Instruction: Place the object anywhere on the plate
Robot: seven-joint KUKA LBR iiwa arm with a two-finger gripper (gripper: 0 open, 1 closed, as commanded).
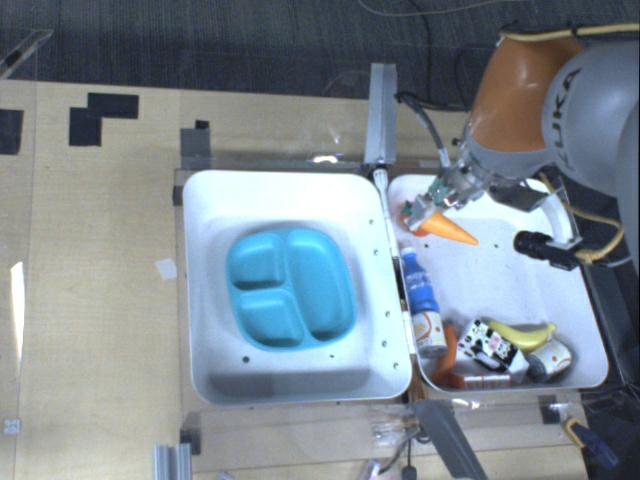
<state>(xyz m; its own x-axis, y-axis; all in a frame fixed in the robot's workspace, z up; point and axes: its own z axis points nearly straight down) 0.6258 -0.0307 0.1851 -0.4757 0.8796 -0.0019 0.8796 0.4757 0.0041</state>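
A blue divided plate point(291, 286) lies in the left white bin point(210, 218). An orange toy carrot point(450, 230) rests in the far left corner of the right bin point(560, 298), its thick end toward the divider. My gripper point(436, 204) hangs right over the carrot's thick end, touching or nearly touching it. The arm's orange band point(515, 88) and grey body rise behind it at the upper right.
Along the right bin's left wall lies a blue bottle point(418, 293). At its near edge sit a yellow banana point(527, 336), a black-and-white patterned item point(484, 344) and a red piece point(449, 353). A metal divider post point(379, 118) stands between the bins.
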